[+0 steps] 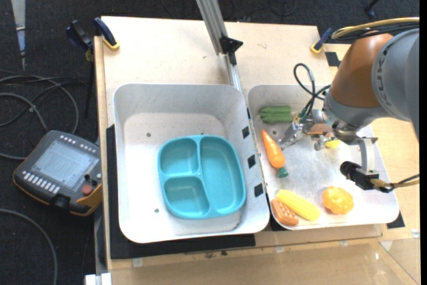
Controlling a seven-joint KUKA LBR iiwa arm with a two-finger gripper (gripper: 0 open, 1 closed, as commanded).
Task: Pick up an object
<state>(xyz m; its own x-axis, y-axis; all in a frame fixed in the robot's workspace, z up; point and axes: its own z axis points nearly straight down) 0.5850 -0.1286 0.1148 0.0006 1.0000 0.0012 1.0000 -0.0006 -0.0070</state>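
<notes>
The right bin (pixel 308 173) holds an orange carrot (pixel 272 149) with a green tip, lying near the bin's left wall. A green vegetable (pixel 275 113) rests at the far left corner. A yellow corn-like piece (pixel 298 205) and a small orange-red piece (pixel 285 213) lie at the near edge. A yellow-orange round fruit (pixel 337 200) sits at the near right. My gripper (pixel 291 135) hangs low in the right bin, just right of the carrot's upper end and below the green vegetable. I see nothing held in it.
The left bin (pixel 133 143) carries a teal divided plate (pixel 175 160). A grey slanted pole (pixel 208 3) runs from the top down to the wall between the bins. A control pendant (pixel 60 173) lies on the floor at the left.
</notes>
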